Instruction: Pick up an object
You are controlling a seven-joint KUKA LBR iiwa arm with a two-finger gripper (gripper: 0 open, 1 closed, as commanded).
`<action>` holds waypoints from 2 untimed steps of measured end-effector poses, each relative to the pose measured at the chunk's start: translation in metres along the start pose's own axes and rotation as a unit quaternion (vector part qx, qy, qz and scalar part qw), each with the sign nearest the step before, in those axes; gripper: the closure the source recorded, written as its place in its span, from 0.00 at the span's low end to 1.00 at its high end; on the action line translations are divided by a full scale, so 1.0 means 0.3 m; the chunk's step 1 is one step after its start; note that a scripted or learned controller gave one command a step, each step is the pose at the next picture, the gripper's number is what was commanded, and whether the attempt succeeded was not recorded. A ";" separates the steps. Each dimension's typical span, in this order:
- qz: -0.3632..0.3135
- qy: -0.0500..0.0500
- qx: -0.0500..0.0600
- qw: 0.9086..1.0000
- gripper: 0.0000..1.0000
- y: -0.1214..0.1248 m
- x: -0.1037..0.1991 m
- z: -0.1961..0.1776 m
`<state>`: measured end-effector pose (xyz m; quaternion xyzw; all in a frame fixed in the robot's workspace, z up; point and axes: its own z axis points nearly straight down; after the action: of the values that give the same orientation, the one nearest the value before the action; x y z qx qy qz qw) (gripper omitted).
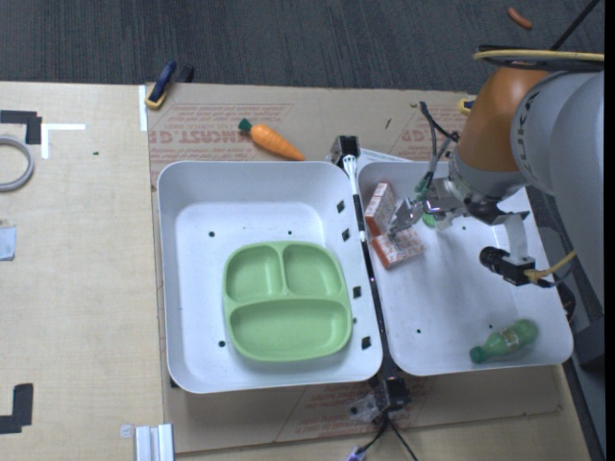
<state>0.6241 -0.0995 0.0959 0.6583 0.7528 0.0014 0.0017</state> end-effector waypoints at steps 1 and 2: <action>-0.002 -0.002 -0.004 1.000 1.00 0.007 -0.001 -0.038; -0.002 -0.002 -0.004 1.000 0.00 0.007 0.000 -0.037</action>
<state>0.6260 -0.0993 0.1072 0.6569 0.7539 0.0030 0.0052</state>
